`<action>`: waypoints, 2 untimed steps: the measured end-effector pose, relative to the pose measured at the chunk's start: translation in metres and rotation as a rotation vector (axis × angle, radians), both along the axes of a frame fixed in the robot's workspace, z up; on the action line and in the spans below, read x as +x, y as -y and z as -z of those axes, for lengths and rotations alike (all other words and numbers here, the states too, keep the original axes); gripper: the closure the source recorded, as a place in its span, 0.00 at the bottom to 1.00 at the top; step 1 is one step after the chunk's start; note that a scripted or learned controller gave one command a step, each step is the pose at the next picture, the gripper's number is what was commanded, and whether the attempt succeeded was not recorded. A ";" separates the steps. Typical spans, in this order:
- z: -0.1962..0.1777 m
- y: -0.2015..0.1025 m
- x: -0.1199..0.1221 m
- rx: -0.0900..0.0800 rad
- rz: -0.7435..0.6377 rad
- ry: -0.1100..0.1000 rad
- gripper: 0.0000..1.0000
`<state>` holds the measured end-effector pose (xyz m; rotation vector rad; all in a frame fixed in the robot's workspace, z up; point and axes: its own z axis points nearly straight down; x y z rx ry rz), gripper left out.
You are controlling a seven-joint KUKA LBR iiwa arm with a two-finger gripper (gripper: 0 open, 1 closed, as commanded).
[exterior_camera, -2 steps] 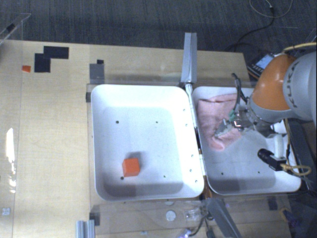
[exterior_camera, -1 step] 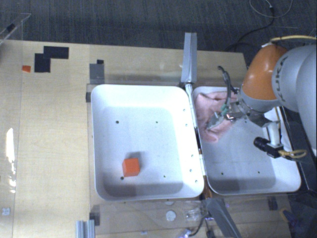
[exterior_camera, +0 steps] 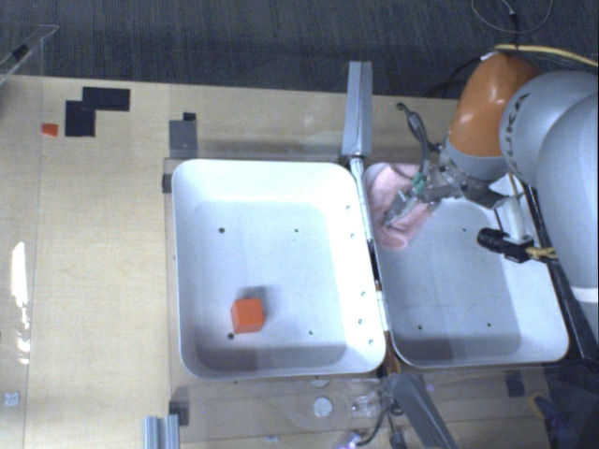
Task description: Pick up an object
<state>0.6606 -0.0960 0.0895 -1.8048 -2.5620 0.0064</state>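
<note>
An orange cube point(exterior_camera: 248, 315) lies in the left white bin point(exterior_camera: 197, 251), toward its front left. A soft pink object point(exterior_camera: 386, 215) sits in the far left corner of the right white bin point(exterior_camera: 487, 335), against the divider between the bins. My gripper point(exterior_camera: 416, 199) reaches in from the right and is down on the pink object's right side, touching or overlapping it. The grey arm with its orange band point(exterior_camera: 487, 110) rises behind it and hides the bin's far right corner.
A grey metal post point(exterior_camera: 357, 110) stands upright behind the seam between the bins. Black blocks point(exterior_camera: 89, 108) and a small orange marker point(exterior_camera: 49, 130) lie on the wooden bench at far left. A black fitting point(exterior_camera: 505, 243) hangs off the arm over the right bin.
</note>
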 end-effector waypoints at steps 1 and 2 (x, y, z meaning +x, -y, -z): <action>-0.011 0.000 0.003 -0.004 -0.004 0.011 1.00; -0.096 -0.065 0.011 -0.001 -0.092 0.019 1.00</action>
